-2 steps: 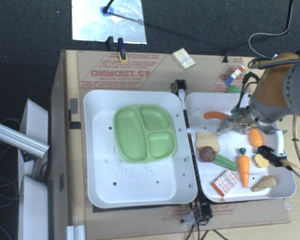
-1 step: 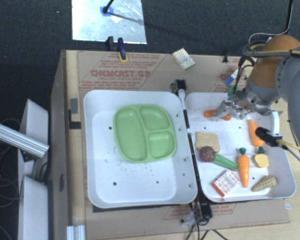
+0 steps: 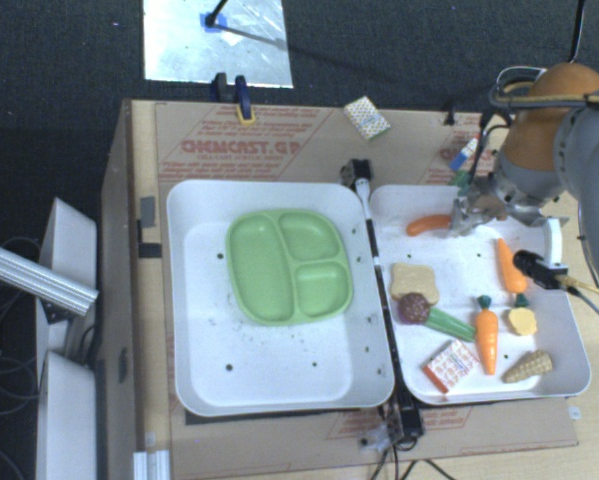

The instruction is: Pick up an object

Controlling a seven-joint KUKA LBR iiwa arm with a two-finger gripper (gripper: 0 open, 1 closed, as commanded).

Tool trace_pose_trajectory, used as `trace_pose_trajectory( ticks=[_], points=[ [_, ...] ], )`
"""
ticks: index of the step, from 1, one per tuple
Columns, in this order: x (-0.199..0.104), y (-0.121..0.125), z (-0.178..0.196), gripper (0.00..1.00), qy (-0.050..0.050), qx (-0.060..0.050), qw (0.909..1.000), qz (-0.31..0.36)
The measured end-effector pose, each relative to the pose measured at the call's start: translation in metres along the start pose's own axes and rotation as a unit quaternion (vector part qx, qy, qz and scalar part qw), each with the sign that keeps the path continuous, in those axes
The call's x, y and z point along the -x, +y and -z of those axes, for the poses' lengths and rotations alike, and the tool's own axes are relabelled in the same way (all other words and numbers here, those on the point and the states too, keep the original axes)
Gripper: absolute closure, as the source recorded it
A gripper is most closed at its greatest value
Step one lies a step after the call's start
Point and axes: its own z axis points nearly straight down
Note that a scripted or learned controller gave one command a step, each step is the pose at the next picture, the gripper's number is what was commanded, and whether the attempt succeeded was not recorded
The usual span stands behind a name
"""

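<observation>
My gripper [image 3: 466, 214] is low over the back of the right bin [image 3: 569, 343], reaching in from the right. Its tip sits at the right end of an orange sausage-shaped piece [image 3: 428, 225] lying near the bin's back left corner; whether they touch is hidden. Other toy foods lie in the same bin: a bread slice [image 3: 414, 281], a dark purple round piece [image 3: 413, 308] with a green stick [image 3: 449, 323] beside it, a carrot [image 3: 487, 338], a second orange carrot [image 3: 511, 266], a small yellow piece [image 3: 522, 321], a waffle cone [image 3: 527, 366] and a red-and-white packet [image 3: 451, 364].
The left bin [image 3: 194, 368] holds a green divided plate [image 3: 289, 265]. A black divider clip [image 3: 360, 176] sits between the bins at the back. A small patterned block [image 3: 367, 117] lies on the cardboard behind the bins. The arm's body [image 3: 554, 148] looms over the right bin's far right corner.
</observation>
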Motion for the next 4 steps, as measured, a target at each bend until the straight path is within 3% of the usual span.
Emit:
trace_pose_trajectory(
  ticks=[1, 2, 4],
  points=[
    [0.0, 0.0, 0.0, 0.0, 0.0, 0.0, 1.0, 0.0],
    [0.044, 0.007, -0.009, 0.0, 0.003, -0.009, 1.0, 0.0],
    [0.032, 0.007, -0.009, 0.0, -0.002, -0.007, 1.0, -0.001]
  ],
)
